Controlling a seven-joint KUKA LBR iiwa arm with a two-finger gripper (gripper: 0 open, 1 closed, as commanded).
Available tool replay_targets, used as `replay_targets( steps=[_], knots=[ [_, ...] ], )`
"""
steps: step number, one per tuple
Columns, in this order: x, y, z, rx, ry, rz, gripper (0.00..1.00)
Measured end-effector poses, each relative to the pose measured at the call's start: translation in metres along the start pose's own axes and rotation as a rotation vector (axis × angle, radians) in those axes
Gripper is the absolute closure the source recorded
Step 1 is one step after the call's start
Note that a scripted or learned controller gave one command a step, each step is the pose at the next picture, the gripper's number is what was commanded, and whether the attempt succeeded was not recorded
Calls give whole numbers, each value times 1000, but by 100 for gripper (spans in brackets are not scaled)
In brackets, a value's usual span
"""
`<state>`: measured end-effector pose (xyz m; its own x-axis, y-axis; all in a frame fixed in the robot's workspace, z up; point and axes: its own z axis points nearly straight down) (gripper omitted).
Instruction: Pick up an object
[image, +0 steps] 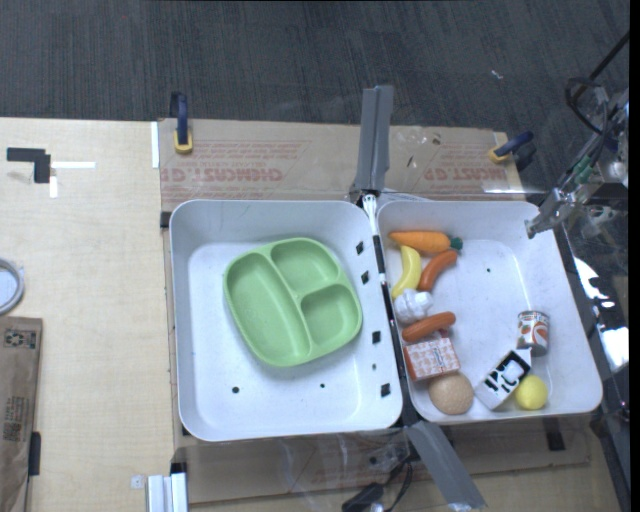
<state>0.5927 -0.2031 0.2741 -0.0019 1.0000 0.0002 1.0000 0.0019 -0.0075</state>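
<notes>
The right bin (500, 262) holds several small objects along its left and front sides. An orange carrot (420, 240) lies at the back, with a yellow banana (407, 270) and a reddish sausage (438, 270) just in front of it. A white lump (413, 303), a second sausage (428, 324) and a red patterned box (432, 357) follow toward the front. A brown ball (451, 393), a black-and-white box (505, 377), a lemon (531, 393) and a small can (533, 330) sit at the front right.
In the left bin (200, 330) lies a green divided plate (293, 298). A grey post (375, 140) rises behind the seam between the bins. Clamps (180, 130) hold cardboard at the back. Metal brackets and cables (590, 170) crowd the right edge.
</notes>
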Motion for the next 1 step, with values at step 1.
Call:
replay_targets(
  steps=[1],
  knots=[
    [103,-16,69,1,-1,-51,0]
  ],
)
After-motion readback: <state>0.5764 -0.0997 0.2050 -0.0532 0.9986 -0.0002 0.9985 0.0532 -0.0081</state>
